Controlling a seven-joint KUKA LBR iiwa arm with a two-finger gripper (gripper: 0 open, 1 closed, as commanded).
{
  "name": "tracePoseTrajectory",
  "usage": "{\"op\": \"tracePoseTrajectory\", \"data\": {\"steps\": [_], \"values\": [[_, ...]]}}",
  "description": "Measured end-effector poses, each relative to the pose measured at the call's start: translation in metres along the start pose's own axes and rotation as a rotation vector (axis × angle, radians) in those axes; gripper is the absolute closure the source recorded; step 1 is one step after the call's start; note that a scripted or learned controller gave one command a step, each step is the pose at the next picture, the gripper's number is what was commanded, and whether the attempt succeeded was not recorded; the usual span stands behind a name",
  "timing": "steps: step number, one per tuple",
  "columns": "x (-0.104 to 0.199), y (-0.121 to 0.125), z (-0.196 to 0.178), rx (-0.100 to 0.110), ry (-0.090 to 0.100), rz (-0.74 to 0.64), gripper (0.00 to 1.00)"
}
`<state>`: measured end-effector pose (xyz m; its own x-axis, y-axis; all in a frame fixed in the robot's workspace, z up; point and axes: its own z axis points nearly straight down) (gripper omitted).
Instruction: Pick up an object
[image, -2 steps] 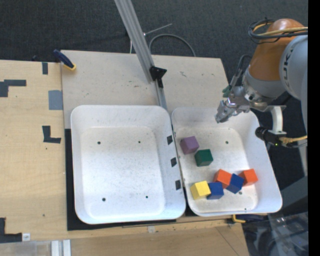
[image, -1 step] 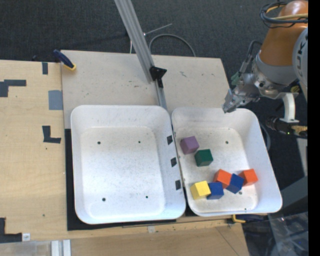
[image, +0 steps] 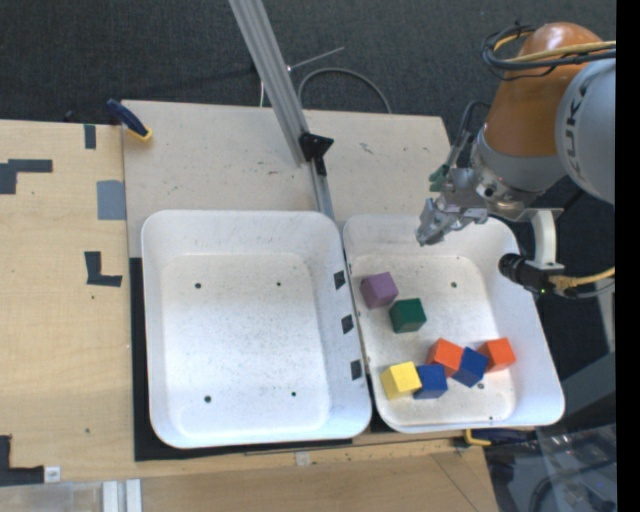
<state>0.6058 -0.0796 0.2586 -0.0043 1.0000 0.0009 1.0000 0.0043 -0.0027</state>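
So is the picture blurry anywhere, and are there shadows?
Camera view: the blocks look sharp, like the purple block and green block, each with a small soft shadow; the gripper looks a bit smeared; the white bins are evenly lit, without strong glare.

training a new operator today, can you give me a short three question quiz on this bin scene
1. True or false: every block lies in the right bin.
2. Which block lies nearest the gripper? A) purple block B) yellow block C) green block
3. How many orange blocks are there?

Key: 1 true. 2 A. 3 two: one touching a blue block, another further right.
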Motion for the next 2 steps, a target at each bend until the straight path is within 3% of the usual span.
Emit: {"op": "tracePoseTrajectory", "data": {"steps": [2], "values": [[0.104,-0.036,0.029,0.002,0.001,-0.002,1.0]]}}
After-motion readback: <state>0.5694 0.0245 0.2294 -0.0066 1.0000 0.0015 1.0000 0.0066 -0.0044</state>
